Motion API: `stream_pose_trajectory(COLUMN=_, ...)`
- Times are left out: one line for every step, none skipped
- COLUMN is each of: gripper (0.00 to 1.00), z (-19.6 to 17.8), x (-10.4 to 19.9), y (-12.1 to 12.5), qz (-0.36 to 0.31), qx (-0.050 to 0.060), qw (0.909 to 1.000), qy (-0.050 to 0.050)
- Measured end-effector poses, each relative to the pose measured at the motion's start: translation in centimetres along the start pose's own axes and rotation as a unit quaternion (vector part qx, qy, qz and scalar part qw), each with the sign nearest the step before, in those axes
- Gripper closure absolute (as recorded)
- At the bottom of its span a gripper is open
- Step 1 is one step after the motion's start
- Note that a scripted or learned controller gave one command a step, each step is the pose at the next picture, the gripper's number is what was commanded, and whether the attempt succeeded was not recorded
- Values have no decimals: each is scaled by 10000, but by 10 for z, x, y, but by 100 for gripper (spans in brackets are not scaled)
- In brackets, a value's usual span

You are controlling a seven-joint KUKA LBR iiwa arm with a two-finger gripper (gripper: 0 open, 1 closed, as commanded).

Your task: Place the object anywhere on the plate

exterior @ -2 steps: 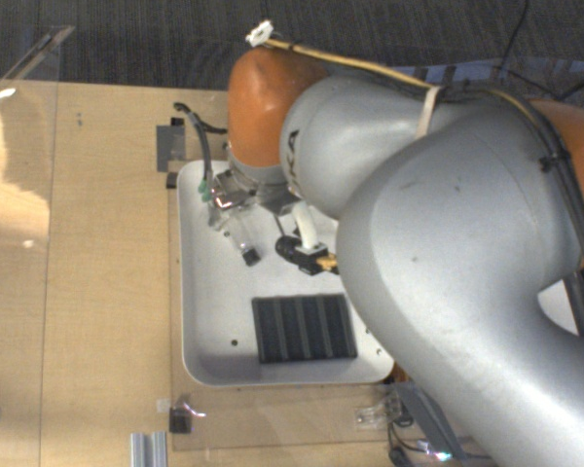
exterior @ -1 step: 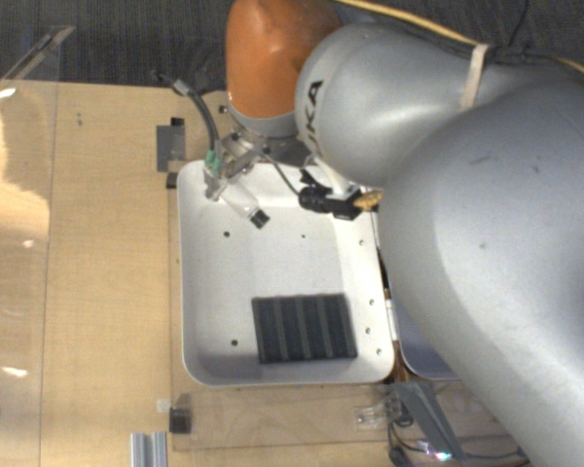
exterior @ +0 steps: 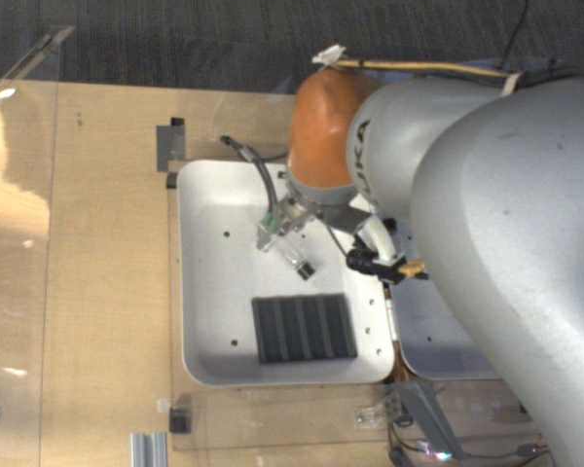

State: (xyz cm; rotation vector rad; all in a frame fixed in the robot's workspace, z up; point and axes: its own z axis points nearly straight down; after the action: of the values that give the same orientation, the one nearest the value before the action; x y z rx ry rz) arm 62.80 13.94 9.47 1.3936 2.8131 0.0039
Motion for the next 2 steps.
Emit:
stream_pose_trajectory(gripper=100, z=-290, x=49, y=24, qz=-3059, qx=-46, qw=9520, qy=-34)
stream_pose_trajectory(gripper=100, z=-141, x=105, y=23, qz=-2071, qx=-10, qw=9783, qy=1)
